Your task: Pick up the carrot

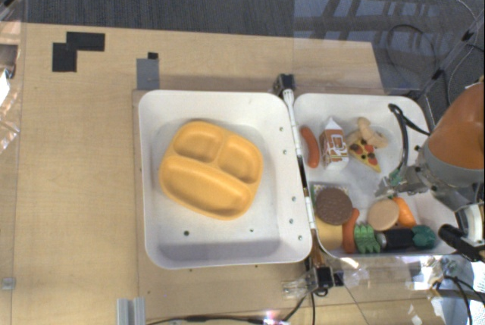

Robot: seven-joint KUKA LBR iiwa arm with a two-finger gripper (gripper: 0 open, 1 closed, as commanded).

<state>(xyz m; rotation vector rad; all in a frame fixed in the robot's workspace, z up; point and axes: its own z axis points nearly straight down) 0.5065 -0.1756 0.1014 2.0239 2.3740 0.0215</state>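
Two shallow white bins sit side by side on the desk: the left bin [151, 187] holds a yellow divided plate [211, 168], and the right bin [413, 105] holds toy foods. The carrot [350, 231] lies near that bin's front wall, orange with a green top, just beside a brown patty [333, 205]. The jaws [399, 181] hover near a tan round piece [383, 214]; whether they are released or clenched cannot be told.

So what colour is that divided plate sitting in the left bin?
Yellow-orange all over, no pattern: the divided plate shows best in the overhead camera view.
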